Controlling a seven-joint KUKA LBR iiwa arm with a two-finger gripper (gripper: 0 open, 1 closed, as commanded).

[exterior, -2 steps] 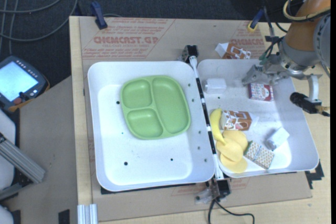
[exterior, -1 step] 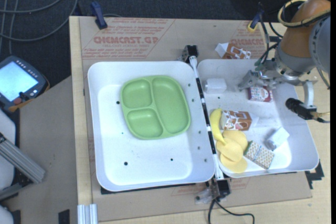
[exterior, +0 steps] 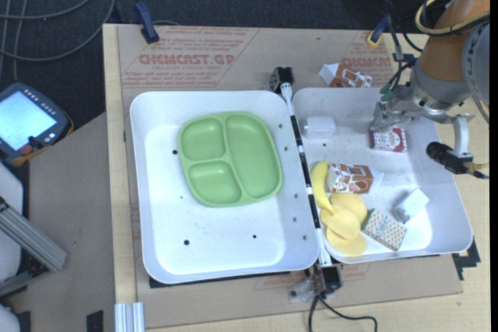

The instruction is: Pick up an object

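My gripper (exterior: 387, 119) hangs over the back of the right bin (exterior: 443, 241), reaching in from the right. Directly under its tip lies a small red and white carton (exterior: 389, 140), touching or nearly touching it. Further forward in the same bin are a brown and white carton (exterior: 351, 178), a yellow banana (exterior: 320, 184), pale yellow pieces (exterior: 347, 223), a patterned packet (exterior: 385, 230) and a grey and white item (exterior: 410, 204). A white block (exterior: 319, 125) rests near the bin's back left corner.
The left bin (exterior: 156, 245) holds a green divided plate (exterior: 230, 158). Another small carton (exterior: 348, 77) lies on the cardboard behind the right bin. A blue clamp (exterior: 145, 21) grips the bench's back left edge.
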